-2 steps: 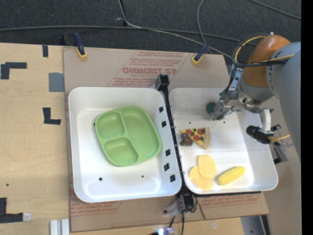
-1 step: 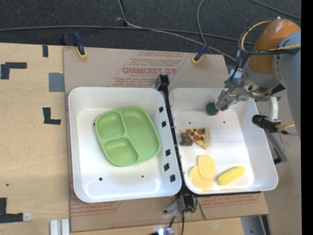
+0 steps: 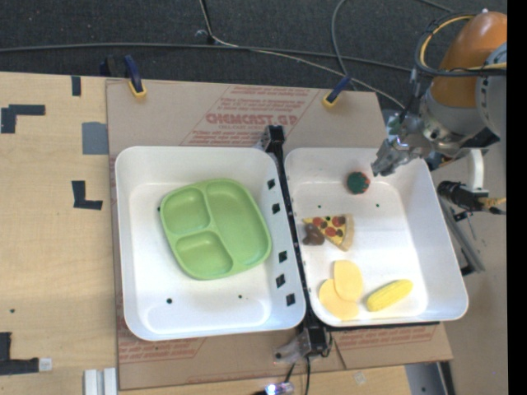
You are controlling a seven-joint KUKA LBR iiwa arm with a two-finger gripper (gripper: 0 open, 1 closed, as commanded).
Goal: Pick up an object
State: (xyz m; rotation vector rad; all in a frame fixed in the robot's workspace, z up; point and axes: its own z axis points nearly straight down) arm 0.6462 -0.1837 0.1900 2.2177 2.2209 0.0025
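The right bin (image 3: 428, 220) holds a small green ball (image 3: 357, 183) near its far side, a pizza slice (image 3: 329, 230) in the middle, yellow chips (image 3: 343, 289) and a yellow corn cob (image 3: 388, 295) near the front. My gripper (image 3: 384, 165) hangs over the far right part of this bin, just right of the green ball and a little above it. Nothing shows between its fingers. In the left bin lies a green divided plate (image 3: 215, 228).
A black divider (image 3: 282, 212) runs between the two bins. Both stand on a cardboard sheet (image 3: 239, 113) held by clamps (image 3: 132, 76) at the back. Cables (image 3: 247, 48) cross the dark floor behind. The arm's orange band (image 3: 473, 48) is at the upper right.
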